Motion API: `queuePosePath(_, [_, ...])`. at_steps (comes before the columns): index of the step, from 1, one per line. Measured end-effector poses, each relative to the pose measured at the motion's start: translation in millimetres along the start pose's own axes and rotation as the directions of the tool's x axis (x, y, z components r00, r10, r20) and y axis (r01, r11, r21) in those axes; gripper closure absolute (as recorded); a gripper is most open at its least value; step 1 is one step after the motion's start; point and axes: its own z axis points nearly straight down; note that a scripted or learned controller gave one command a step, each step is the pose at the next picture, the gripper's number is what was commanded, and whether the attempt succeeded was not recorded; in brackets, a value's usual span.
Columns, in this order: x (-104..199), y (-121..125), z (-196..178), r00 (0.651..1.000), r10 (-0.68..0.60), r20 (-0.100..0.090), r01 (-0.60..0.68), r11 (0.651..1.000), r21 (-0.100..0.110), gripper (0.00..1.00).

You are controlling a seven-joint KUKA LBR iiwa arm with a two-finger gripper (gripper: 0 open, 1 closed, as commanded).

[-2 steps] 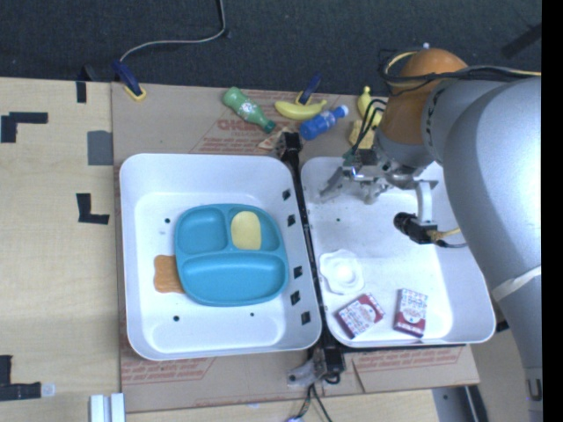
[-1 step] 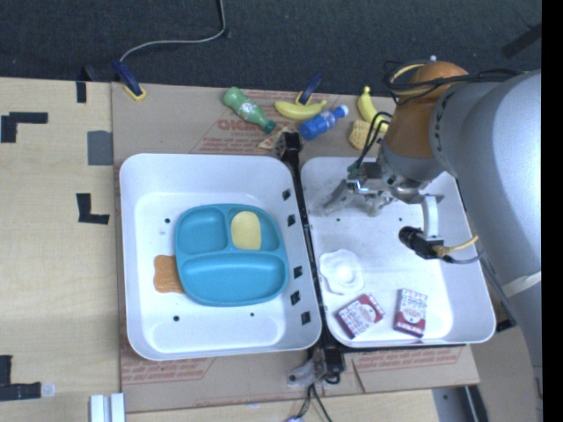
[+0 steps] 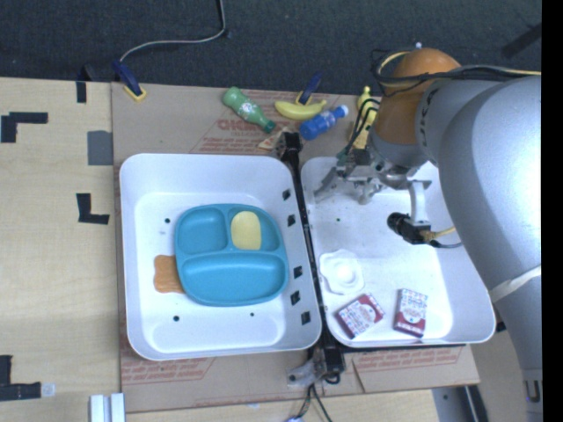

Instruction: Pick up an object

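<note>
Two small red-and-white packets [image 3: 359,315] lie flat beside a white cup [image 3: 339,271] in the right bin [image 3: 457,315]. Whether the gripper [image 3: 352,181] is spread or closed, I cannot tell.

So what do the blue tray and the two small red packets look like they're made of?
Blue tray: likely molded plastic, smooth with a soft sheen and rounded compartments. Red packets: probably printed card or foil; too small to tell.

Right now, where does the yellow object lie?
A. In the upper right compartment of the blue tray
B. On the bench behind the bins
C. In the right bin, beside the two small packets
A: the yellow object sits in the upper right compartment of the blue tray, in the left bin.
</note>
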Motion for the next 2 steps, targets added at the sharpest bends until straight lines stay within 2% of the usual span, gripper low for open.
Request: queuePosePath(2, [-9.0,-5.0,-0.3,1.0,0.0,0.001,0.0,1.0,0.0,0.0])
